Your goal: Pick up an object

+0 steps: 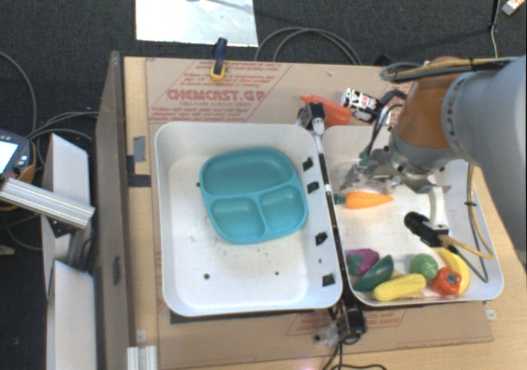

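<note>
Right bin (486, 265): carrot (368, 200), purple piece (361, 261), green pod (375, 272), corn (399, 286), lime (424, 265), tomato (446, 280), banana (455, 265). Left bin (177, 220): blue tray (254, 194).

My gripper (372, 172): low over the right bin, just above the carrot; whether open or closed, cannot tell.

Step, as I judge it: approach, nothing yet held. Next: settle onto the carrot, close, lift.

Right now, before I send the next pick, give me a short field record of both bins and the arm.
left bin: holds a blue divided tray
right bin: toy food
carrot: near the bin's upper left, just below the gripper
front cluster: purple piece, green pod, yellow corn, lime, tomato, banana
gripper: over the right bin, above the carrot
grasp: cannot tell
</note>
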You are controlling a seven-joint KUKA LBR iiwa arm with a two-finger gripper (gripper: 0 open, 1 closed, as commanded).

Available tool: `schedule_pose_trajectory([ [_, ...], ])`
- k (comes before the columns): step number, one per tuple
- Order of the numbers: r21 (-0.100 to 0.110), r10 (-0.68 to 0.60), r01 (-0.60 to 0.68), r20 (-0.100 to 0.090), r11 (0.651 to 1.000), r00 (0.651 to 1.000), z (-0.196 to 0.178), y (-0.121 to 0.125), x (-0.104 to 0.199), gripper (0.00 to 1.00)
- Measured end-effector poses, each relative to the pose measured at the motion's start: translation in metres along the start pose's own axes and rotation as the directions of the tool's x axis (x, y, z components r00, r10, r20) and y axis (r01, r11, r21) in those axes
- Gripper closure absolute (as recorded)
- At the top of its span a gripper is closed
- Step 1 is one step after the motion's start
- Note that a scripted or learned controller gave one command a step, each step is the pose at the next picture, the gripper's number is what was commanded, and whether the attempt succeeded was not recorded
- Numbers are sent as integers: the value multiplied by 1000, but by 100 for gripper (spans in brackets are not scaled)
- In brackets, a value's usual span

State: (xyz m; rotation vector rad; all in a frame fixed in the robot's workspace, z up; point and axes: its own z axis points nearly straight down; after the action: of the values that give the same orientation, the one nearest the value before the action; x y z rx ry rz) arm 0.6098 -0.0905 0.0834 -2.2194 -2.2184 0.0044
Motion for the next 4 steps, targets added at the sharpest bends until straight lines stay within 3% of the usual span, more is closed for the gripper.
schedule_pose_trajectory([
  [1,-11,-6,6,2,1000,1000,-2,42,-10,0],
  [2,-3,-2,2,0,1000,1000,-2,4,4,0],
  [3,-12,-7,7,2,1000,1000,-3,58,0,0],
  [4,-2,-1,1,1,1000,1000,-1,9,-4,0],
])
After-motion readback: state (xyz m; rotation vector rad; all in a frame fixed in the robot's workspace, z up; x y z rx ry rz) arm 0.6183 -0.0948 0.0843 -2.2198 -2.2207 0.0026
